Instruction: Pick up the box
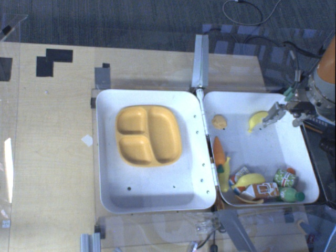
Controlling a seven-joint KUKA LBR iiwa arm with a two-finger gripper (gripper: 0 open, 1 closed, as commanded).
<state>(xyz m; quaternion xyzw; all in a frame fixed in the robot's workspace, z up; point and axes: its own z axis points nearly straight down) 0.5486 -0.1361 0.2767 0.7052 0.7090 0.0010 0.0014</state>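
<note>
Reaching for the box (pixel 261 190) means crossing the right bin (pixel 294 151); claw (pixel 282 115), spread and unladen, descends clear of neighbouring clutter.

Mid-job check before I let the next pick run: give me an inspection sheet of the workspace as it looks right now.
Surface: wooden bench bearing two white bins side by side, left bin and right bin.
Job's things: box, orange and brown, lying in the right bin's near corner among other items.
Clutter: yellow divided tray in the left bin; in the right bin, a carrot, a round tan piece, a yellow piece, a banana, a green and red item.
Grippers: gripper above the right bin's far side, away from the box; jaws not resolvable.
Cables: looped cable on the floor beyond the bench.
Surroundings: dark carpet.
</note>
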